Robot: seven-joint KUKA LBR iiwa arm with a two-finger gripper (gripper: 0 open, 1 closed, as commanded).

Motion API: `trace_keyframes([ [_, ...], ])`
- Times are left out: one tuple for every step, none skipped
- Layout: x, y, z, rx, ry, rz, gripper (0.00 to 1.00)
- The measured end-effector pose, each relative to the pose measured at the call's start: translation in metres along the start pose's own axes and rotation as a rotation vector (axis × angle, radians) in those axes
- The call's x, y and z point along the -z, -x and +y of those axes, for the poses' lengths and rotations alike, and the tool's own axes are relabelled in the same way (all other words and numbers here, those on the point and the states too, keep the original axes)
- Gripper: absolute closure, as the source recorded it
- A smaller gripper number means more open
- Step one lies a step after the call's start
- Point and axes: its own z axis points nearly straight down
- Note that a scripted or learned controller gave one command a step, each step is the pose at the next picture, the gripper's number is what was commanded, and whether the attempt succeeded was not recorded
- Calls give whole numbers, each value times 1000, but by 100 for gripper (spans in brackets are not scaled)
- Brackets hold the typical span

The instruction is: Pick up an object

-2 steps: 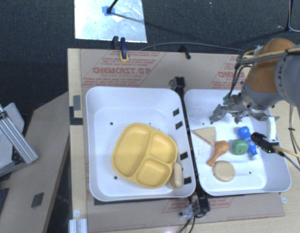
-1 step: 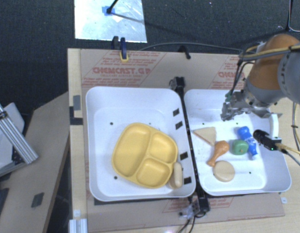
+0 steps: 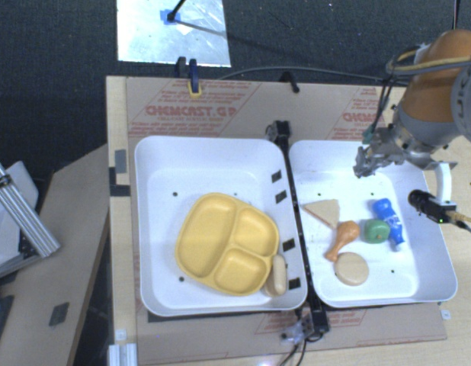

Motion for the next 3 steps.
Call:
trace_keyframes([
  [55,0,2,0,1,-1,100],
  [59,-60,10,6,-4,3,100],
  [51,-104,10,4,-5,3,100],
])
